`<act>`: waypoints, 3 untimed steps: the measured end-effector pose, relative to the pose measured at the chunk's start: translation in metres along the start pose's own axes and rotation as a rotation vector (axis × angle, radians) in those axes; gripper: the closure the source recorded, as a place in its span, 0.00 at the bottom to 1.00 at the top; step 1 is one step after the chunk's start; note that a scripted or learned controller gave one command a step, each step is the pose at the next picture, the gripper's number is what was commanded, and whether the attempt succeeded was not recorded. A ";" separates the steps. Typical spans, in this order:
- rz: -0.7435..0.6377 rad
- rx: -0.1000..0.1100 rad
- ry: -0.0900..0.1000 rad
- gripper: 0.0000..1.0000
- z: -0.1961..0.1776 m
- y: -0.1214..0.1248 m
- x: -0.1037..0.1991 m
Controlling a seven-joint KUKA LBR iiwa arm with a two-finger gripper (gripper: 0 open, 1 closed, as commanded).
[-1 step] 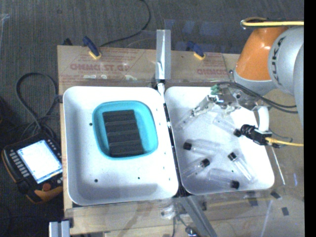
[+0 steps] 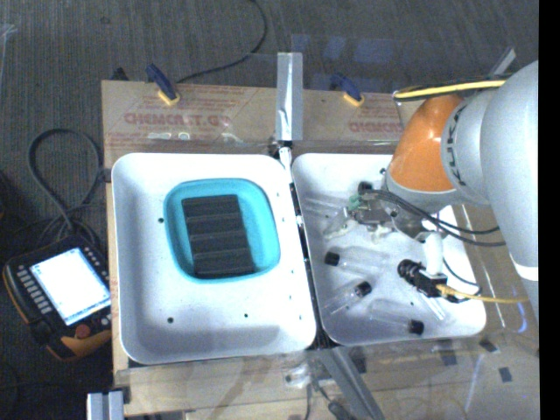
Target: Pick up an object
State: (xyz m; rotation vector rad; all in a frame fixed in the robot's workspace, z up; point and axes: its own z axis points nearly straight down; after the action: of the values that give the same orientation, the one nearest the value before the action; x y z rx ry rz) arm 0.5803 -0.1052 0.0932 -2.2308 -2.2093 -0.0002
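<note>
Starting at your far left, you've got a black handheld pendant w/ a lit white screen [image 2: 59, 291] lying on the dark floor, its black cable [image 2: 52, 169] looping up beside the bench. Next comes the left shallow white plastic bin [image 2: 140, 322]; in it sits a turquoise rounded tray w/ a black ribbed insert [image 2: 220, 228], roughly centred, a bit toward the top. Behind both bins you see a brown cardboard backing sheet [image 2: 201, 116] w/ two blue-and-yellow clamps [image 2: 163, 82] on its top edge, and a grey upright post [image 2: 289, 94] at the seam betw. the bins.

Moving right, the right shallow white plastic bin [image 2: 385, 326] holds several clear plastic tubes w/ black caps [image 2: 350, 258], scattered over its floor, some near the front wall, others mid-bin. The grey arm w/ orange band [image 2: 429, 151] reaches in from the right, and its two-finger gripper [image 2: 360, 206] hangs over the upper part of that bin, near the tubes. Whether it's released or clenched, you can't tell from this view.
</note>
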 end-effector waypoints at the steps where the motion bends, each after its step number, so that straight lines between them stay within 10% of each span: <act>1: 0.001 0.000 0.001 1.00 -0.009 0.000 0.000; 2: 0.143 -0.002 -0.005 1.00 -0.194 -0.020 -0.049; 3: 0.143 -0.002 -0.006 0.00 -0.194 -0.021 -0.049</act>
State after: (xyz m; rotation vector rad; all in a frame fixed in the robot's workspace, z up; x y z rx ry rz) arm 0.5595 -0.1541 0.2872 -2.3866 -2.0481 0.0043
